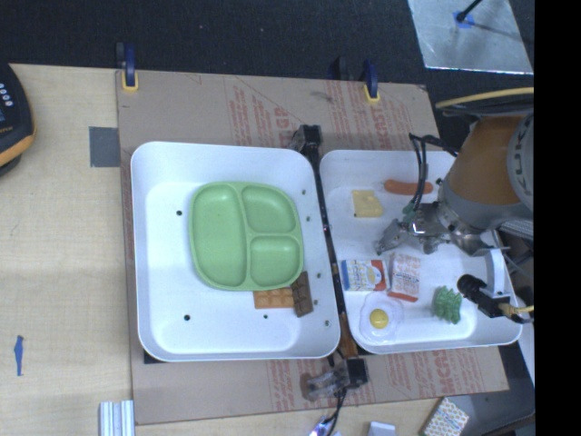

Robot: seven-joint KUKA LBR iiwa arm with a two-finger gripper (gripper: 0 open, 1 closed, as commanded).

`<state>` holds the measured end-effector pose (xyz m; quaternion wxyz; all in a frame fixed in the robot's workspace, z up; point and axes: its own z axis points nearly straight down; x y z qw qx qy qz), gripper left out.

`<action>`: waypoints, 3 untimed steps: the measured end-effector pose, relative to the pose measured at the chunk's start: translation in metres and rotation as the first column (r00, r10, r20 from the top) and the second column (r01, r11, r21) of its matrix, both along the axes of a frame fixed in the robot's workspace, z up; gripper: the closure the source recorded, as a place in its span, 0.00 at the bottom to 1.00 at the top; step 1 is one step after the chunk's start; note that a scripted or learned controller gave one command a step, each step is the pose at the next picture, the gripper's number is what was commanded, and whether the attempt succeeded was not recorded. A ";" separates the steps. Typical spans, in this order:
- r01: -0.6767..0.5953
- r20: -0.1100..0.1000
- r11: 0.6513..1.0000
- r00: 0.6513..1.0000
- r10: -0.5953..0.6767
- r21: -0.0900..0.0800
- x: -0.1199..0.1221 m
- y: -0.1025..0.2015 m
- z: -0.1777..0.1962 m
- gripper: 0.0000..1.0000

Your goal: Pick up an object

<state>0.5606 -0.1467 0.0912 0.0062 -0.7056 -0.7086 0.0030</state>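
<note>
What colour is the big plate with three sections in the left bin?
Light green; the divided plastic plate shows best in the camera view.

We read this as robotics lab test bench. Cardboard sheet (272, 98) clamped to wooden bench (54, 243) with blue clips (128, 64). Two white bins (227, 339) set side by side, cabling (331, 398) at junction. Toy food inside: green divided plate (245, 234), fried egg (379, 318), broccoli (446, 303). Industrial arm (486, 171) at right, dark carpet (254, 16) beyond.
</note>
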 end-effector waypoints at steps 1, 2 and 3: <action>0.001 0.007 1.000 1.000 -0.001 -0.004 -0.023 0.017 0.000 0.00; 0.000 0.008 1.000 1.000 0.000 -0.006 -0.022 0.015 0.011 1.00; -0.008 0.028 1.000 1.000 0.009 -0.005 0.089 0.074 0.108 1.00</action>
